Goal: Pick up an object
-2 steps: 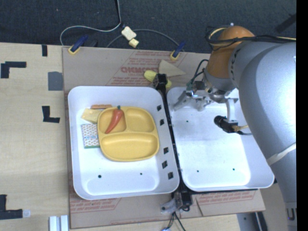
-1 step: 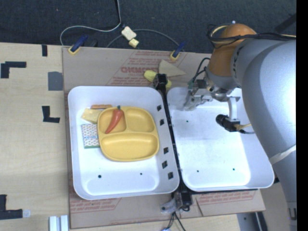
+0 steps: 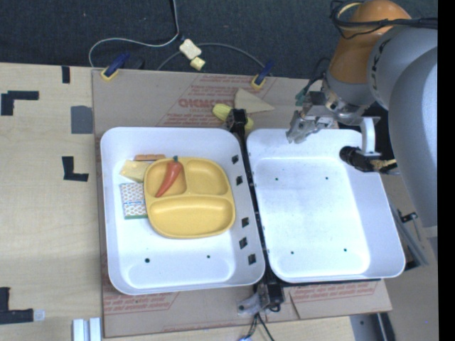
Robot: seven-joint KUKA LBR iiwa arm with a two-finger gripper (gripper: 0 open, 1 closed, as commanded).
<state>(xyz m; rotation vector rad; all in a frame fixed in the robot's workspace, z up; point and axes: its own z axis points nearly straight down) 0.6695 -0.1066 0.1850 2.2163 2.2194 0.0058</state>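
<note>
A yellow divided plate lies in the left bin, and a red chili pepper rests in its upper left compartment. Beside the plate's left edge lie a small checkered packet, a pale yellow wedge and a thin brown stick. My gripper hangs over the far rim of the right bin, well away from the plate. Nothing shows between its fingers.
A cardboard sheet lies under both bins. Black clips join the bins along the middle. Behind the bins lie a yellow piece, a tan triangle and white cables. The arm's grey body fills the right side.
</note>
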